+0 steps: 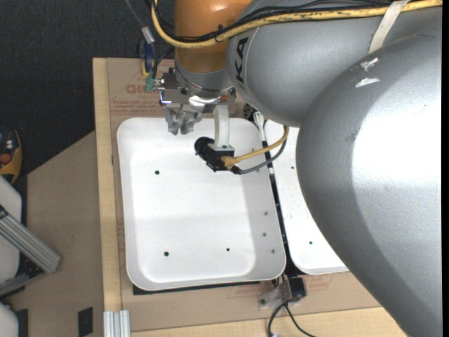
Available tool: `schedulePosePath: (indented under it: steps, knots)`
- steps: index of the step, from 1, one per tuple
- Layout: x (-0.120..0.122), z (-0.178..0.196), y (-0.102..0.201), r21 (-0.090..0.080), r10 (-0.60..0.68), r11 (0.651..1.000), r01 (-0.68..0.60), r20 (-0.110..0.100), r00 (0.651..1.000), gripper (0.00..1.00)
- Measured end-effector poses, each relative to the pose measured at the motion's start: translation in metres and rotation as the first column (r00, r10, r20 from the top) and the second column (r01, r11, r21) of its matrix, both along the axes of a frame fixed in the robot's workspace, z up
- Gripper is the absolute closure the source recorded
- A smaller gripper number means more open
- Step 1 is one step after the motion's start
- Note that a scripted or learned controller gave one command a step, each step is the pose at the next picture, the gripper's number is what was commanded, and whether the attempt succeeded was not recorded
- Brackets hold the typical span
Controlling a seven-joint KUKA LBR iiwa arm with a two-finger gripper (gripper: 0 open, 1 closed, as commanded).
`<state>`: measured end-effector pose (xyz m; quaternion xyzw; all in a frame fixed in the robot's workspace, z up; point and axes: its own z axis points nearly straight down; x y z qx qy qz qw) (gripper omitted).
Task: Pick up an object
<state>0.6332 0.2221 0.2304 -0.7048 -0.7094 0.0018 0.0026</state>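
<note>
Your hand (181, 123) hangs low at the white bin's (140, 188) far rim, likely probing for a pick; you cannot tell its grip.

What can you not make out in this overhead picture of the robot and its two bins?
- Right bin: camera view, mostly covered by the arm; what lies inside is hidden.
- End effector: camera view, too small and shadowed to tell whether it grips anything.
- Left bin: camera view, far rim partly hidden by the arm.

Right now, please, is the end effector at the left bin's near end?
No, the end effector hangs over that bin's far end.
</note>
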Motion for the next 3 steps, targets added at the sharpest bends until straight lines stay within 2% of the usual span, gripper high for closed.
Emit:
schedulePosePath:
  steps: [1, 2, 3]
  knots:
    - [-0.017, 0.068, -0.008, 0.001, -0.006, 1.000, 0.006, 0.011, 1.000, 1.00]
    - [-0.040, 0.086, -0.008, 0.000, -0.006, 1.000, 0.006, 0.005, 1.000, 1.00]
    - [-0.057, 0.112, -0.096, -0.003, -0.015, 1.000, 0.015, 0.006, 1.000, 1.00]
